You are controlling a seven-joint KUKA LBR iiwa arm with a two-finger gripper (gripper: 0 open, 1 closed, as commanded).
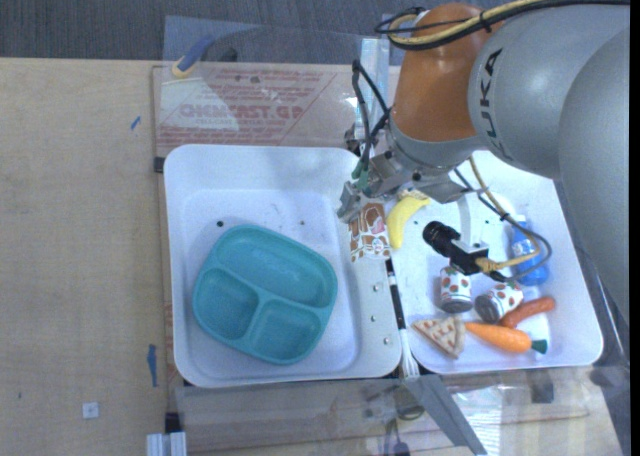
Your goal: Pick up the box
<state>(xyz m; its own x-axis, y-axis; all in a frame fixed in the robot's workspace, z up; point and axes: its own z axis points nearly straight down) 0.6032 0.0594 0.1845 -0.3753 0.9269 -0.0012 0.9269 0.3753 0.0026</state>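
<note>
Box (368, 232), giraffe-print, sits tilted on the divider between the two white bins, just below the gripper (358, 192). Gripper touching or just above its top end; finger state hidden, cannot tell. Left bin (200, 184) holds a teal divided tray (263, 292). Right bin (575, 329) holds banana (405, 216), carrot (498, 336), pizza slice (441, 333), small can (455, 289), blue bottle (525, 254).

Reading what's legible: black letters "UKA" run up the grey arm (545, 74), just right of its orange band (440, 69). Behind the left bin (185, 244), a clear sheet (250, 109) carries faded red print, too washed out to read with confidence.
</note>
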